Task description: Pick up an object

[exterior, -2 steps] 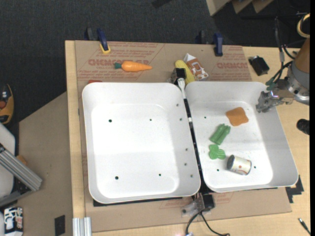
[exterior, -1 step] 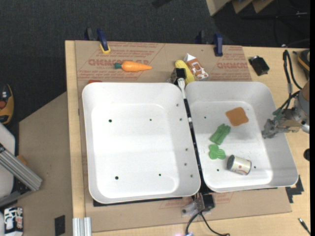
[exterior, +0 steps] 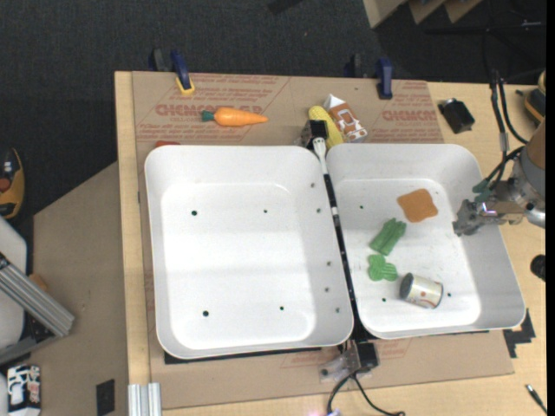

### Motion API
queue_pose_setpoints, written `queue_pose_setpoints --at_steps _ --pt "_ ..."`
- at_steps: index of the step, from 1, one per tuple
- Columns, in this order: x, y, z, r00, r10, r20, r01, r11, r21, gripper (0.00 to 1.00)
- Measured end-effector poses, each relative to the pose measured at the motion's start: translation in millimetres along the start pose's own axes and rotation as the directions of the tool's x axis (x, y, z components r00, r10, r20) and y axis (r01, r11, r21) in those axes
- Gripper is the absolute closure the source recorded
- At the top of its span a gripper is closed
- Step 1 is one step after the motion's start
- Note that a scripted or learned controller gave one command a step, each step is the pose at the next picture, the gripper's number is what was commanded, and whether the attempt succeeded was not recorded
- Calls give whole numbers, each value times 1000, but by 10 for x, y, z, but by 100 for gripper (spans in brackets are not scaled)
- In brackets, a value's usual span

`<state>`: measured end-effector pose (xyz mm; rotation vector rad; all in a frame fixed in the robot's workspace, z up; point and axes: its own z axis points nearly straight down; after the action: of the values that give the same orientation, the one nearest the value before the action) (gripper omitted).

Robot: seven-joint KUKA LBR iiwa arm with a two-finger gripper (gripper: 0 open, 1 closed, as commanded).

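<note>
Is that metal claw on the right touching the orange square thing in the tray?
Apart. In the camera view the gripper sits near the right bin's edge, with bare white floor between it and the orange piece.

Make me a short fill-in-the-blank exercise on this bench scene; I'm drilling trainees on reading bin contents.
1. The orange slice, green toy and small can all lie in the ____ bin.
2. The toy carrot lies on the ____, beyond the bins.
3. The gripper is over the right bin's ____ edge.

Missing words: right; cardboard; right
</note>
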<state>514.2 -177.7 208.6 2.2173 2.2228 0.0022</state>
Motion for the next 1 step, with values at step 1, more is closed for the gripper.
queue_pose_setpoints --at_steps 1 --pt "185 -360 -505 1000 2 0 -2 1000 0 100"
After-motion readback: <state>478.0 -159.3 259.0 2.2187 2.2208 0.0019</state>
